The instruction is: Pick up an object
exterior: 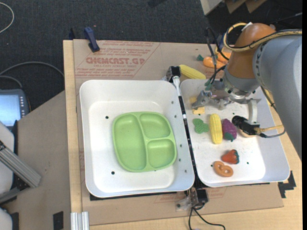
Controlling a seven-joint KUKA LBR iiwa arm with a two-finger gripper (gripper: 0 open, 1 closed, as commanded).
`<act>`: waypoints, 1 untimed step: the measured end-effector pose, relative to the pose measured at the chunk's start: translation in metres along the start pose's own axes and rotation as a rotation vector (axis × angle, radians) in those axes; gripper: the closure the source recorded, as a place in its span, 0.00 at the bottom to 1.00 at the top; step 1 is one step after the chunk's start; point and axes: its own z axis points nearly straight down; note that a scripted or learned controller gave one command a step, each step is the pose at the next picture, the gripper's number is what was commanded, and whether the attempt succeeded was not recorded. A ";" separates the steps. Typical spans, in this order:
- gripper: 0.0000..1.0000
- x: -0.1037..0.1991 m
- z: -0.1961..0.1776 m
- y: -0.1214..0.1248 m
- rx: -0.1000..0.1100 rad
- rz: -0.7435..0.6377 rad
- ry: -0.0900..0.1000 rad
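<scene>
The right bin (pixel 268 169) holds several toy foods: a yellow corn cob (pixel 216 128), a green vegetable piece (pixel 200 125), a purple eggplant (pixel 229 129), a red strawberry (pixel 230 156), an orange pretzel (pixel 223 168) and a small yellow block (pixel 198 110). My gripper (pixel 209 97) hangs low over the far left part of this bin, just above the yellow block and the corn cob. The grey arm with its orange band (pixel 249 42) covers the bin's far right corner.
The left bin (pixel 91 104) holds a green divided plate (pixel 144 141). On the board behind the right bin lie a yellow toy (pixel 191 72), an orange toy (pixel 211 61) and a small green piece (pixel 199 57). A blue clip (pixel 91 39) sits at the board's far left.
</scene>
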 end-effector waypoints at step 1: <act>0.00 -0.043 -0.200 0.020 -0.030 0.003 -0.011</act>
